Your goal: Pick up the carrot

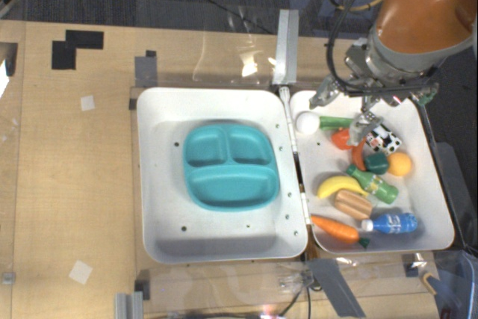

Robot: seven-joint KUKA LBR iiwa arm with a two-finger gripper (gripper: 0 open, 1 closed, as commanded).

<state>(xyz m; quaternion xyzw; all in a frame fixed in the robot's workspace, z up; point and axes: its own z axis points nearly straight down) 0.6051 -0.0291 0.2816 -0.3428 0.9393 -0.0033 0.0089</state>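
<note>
My gripper (364,132) hangs over the far part of the right bin (439,214), above a clutter of toy food; its state I cannot tell from here, and nothing shows held in it. The carrot (335,228) lies well apart, toward the near left corner of that bin, its long axis running left to right, slightly slanted. It looks smooth, orange, tapered plastic, just beside a banana (336,184) and a blue bottle (391,223).
</note>
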